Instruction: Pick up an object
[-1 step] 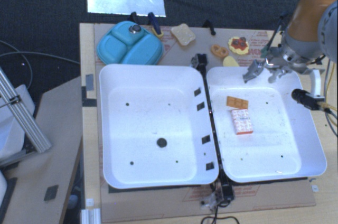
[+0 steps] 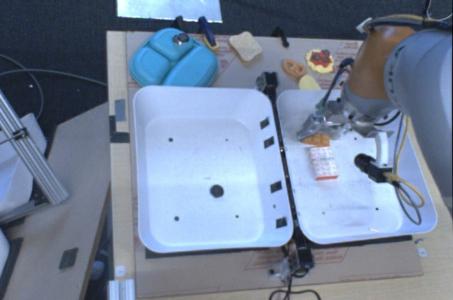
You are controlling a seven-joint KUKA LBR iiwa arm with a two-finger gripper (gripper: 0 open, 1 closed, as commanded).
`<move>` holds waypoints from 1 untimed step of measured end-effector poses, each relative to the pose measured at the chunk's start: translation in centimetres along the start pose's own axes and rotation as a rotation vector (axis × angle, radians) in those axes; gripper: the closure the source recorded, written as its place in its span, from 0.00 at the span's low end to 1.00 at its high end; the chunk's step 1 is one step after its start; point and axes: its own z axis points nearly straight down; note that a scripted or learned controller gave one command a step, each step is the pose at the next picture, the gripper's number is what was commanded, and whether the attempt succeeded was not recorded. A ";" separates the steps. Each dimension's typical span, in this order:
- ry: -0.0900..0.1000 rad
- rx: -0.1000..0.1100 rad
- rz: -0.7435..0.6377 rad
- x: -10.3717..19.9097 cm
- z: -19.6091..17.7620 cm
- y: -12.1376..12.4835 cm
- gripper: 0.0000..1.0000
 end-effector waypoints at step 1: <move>-0.001 -0.015 0.001 -0.2 -2.0 0.5 1.00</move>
